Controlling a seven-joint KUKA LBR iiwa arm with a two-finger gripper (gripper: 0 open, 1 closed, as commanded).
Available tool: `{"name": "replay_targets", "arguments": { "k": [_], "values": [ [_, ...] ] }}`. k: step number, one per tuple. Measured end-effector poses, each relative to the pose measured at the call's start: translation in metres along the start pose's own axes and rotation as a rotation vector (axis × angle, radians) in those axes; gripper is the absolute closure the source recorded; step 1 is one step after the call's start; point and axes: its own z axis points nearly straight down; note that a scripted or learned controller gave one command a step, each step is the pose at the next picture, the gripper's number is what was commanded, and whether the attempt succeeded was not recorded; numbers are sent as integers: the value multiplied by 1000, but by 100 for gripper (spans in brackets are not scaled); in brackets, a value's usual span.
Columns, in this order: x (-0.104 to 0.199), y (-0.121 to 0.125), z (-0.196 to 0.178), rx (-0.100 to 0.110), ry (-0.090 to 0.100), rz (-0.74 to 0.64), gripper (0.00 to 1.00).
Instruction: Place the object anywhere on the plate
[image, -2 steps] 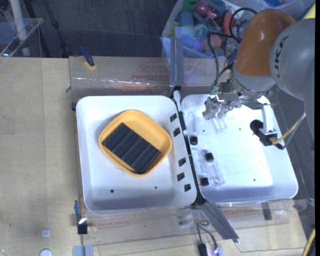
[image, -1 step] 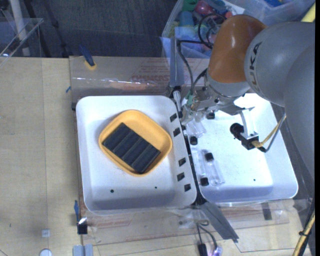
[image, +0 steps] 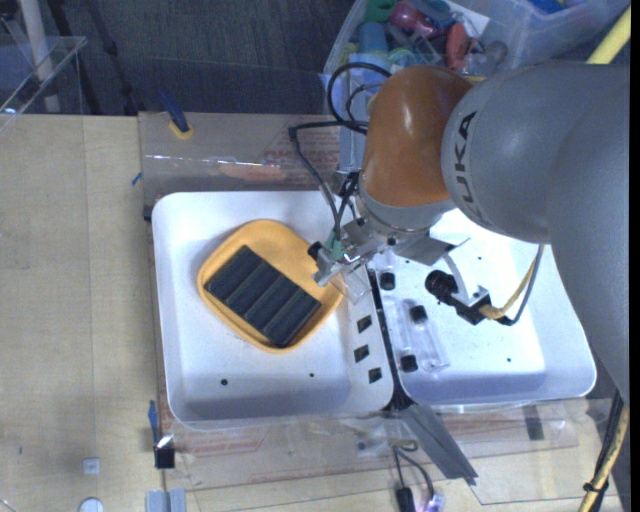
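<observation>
Camera view: the gripper (image: 332, 262) hangs over the 3 o'clock rim of the yellow plate (image: 262, 238), and it is too small and cluttered to tell whether it is wide or narrow. Nothing can be made out in its grasp. At about 8 o'clock from the gripper, a black ribbed slab (image: 262, 292) lies flat on the plate, covering most of its middle and set at a slant. The plate rests in the left bin (image: 200, 380), toward that bin's 1 o'clock part. At 4 o'clock from the gripper, past the wall between the bins, a clear plastic piece (image: 422, 338) lies in the right bin (image: 520, 360). The arm (image: 540, 130), with its orange band (image: 405, 130), runs off toward 2 o'clock.
</observation>
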Motion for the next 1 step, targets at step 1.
{"name": "replay_targets", "arguments": {
  "k": [1],
  "values": [
    [-1,0,0,0,0,1,0]
  ]
}}
